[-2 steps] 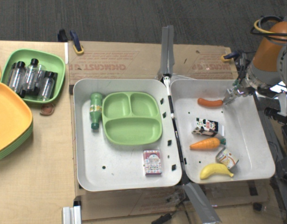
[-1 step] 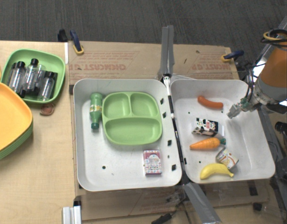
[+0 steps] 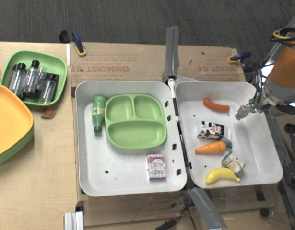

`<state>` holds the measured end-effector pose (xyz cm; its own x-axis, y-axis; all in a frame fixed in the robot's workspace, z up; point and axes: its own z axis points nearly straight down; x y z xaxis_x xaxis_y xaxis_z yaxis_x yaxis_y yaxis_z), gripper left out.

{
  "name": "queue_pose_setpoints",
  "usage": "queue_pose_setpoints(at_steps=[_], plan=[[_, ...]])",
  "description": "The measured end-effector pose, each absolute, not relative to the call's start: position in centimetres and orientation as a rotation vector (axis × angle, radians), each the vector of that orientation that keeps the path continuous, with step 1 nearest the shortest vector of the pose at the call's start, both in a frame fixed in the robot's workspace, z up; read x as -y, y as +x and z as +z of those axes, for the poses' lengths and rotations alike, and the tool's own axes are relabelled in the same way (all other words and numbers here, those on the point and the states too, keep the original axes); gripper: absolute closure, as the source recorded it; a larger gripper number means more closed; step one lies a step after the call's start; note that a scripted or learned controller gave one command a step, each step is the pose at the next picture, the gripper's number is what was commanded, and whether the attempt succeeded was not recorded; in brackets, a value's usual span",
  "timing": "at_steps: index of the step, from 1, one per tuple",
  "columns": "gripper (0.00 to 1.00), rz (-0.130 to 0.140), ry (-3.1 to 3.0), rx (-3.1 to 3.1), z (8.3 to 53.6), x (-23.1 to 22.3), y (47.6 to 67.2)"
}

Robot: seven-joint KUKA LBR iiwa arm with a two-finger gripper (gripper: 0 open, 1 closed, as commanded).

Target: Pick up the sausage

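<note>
- The grey arm with the orange band [image 3: 284, 71] entered from the right edge of the frame, and its two-finger tool [image 3: 244, 111] hung over the upper right part of the right-hand shallow white bin [image 3: 262, 152].
- Whether the tool's fingers were spread or pressed together could not be told; nothing was seen between them.
- The orange-red sausage [image 3: 216, 105] lay on the floor of the right bin, in its upper middle, just left of the tool and apart from it.
- Below the sausage lay a small black-and-white printed packet [image 3: 212, 130], then an orange carrot with a green tip [image 3: 213, 148], then a yellow banana [image 3: 222, 175] near the bin's lower edge, with a small crumpled wrapper [image 3: 233, 163] touching the banana's upper right.
- The left-hand white bin [image 3: 89, 176] held a green three-compartment plastic tray [image 3: 135, 120], a green bottle [image 3: 98, 113] lying just beside the tray's left edge, and a pink-and-white box [image 3: 157, 166] below the tray.
- At the upper left of the frame, a green square dish [image 3: 59, 66] on the bench [image 3: 37, 195] held several dark-capped clear vials [image 3: 32, 80].
</note>
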<state>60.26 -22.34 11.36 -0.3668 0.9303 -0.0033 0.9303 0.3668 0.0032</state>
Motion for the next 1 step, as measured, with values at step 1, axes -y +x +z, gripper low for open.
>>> queue_pose_setpoints(at_steps=[1], plan=[[1.00, 0.000, 1.871, -2.520, 19.67, 22.19, 65.96]])
